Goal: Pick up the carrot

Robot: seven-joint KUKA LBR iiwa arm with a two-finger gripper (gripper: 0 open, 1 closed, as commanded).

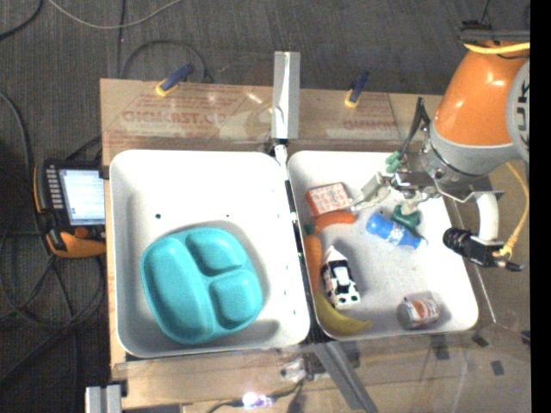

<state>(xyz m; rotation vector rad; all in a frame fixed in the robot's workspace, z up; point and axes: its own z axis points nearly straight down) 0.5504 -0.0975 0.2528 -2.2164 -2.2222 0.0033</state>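
Two white bins [120,231]: teal tray [202,284] left, carrot [313,256] right; tool [398,198] spread wide, empty.

Grey and orange robot arm [486,101] cut off by the right edge, long orange carrot [312,252] partly hidden along the bin wall, curved yellow banana [340,318] half covered (black-and-white carton [341,284] overlaps it), small can's [421,311] label too blurred to read

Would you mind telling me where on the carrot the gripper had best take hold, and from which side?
Probably the carrot's upper middle, from straight above, fingers across its width. It lies along the right bin's left wall, its lower end crowded by the cow toy and banana.
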